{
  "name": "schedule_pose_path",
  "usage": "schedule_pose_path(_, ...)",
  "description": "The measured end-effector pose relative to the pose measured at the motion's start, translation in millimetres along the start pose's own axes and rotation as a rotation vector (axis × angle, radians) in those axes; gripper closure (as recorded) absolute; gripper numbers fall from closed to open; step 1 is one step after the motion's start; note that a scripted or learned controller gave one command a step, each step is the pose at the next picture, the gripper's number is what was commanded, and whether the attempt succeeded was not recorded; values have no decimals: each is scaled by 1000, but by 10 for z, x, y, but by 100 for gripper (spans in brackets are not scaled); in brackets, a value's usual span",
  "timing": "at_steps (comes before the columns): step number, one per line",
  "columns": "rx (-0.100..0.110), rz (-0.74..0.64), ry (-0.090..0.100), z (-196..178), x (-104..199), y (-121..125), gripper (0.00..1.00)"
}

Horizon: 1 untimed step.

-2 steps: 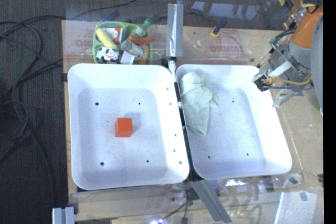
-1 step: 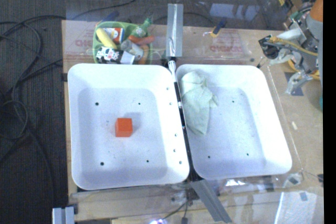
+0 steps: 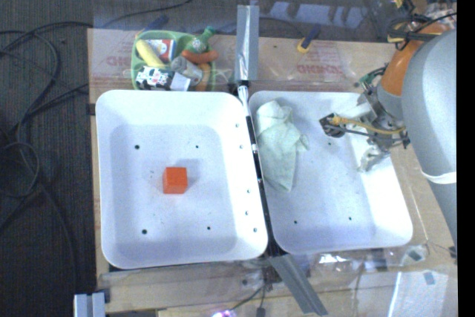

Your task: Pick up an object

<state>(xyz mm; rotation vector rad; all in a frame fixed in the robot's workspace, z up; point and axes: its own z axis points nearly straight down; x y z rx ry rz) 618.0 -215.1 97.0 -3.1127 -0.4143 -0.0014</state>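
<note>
- The bench (image 3: 104, 70), a pale wooden board, is seen carrying both bins. Dark carpet lies around it from 9 to 12 o'clock.
- The left white bin (image 3: 119, 234) takes up the 9 o'clock half of the bench. Its floor is marked with a few small dark dots.
- The right white bin (image 3: 386, 226) is set just beside it on the 3 o'clock side, and the two rims touch along the middle of the view.
- The grey arm (image 3: 439, 108) is seen reaching in from 3 o'clock, with its orange band (image 3: 397, 74) at the upper edge of the right bin.
- A crumpled pale cloth (image 3: 280, 141) is laid in the right bin at that bin's 10 o'clock corner. It lies close against the wall shared with the left bin, and one fold is stretched towards 6 o'clock.
- A green basket (image 3: 138, 56) is placed on the bench at 12 o'clock from the left bin, outside it. It is filled with small mixed items, among them a yellow piece and an orange one.
- The gripper (image 3: 369, 157) is held over the right bin's 3 o'clock side, well apart from the cloth. Whether it is spread or pressed together cannot be told from this slant.
- An orange cube (image 3: 175, 180) is set alone on the floor of the left bin, a little towards 7 o'clock from that bin's centre. It is clear of every wall and far from the gripper.
</note>
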Motion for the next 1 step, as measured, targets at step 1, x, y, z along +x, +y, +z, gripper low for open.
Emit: schedule_pose_path(1,-2,60,-6,-973,-8,87,0)
